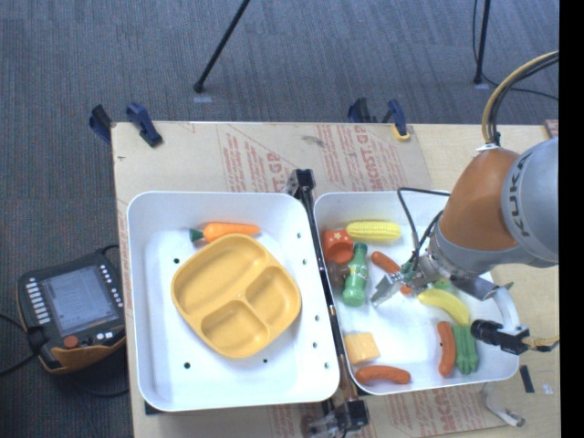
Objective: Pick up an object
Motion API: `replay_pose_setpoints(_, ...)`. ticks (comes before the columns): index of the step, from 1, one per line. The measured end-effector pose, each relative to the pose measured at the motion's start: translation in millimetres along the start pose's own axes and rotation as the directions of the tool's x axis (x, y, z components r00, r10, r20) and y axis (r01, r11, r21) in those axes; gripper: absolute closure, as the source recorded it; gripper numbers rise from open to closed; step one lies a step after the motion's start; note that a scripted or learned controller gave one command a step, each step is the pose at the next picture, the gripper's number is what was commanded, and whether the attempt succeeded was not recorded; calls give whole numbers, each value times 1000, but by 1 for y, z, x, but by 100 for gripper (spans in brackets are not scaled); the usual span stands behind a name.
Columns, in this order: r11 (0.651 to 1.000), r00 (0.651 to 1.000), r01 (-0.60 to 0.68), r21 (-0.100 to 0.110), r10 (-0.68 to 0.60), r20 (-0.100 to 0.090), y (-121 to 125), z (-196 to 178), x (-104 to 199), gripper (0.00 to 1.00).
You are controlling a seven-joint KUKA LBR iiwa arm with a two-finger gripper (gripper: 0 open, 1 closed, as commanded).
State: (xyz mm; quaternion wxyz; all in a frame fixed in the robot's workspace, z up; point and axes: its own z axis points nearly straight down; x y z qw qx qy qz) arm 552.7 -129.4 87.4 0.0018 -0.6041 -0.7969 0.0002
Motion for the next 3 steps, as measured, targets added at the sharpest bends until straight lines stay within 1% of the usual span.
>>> replay_pose_setpoints(1,997,997,-81,-2,81,2,51,-1,-21,0)
replay_pose_setpoints(2,997,997,-79,-2,79,1,51,-11,-21,100)
replay_pose_setpoints(3,1000,1000,-5,-6,6,3,101,-161,20,100)
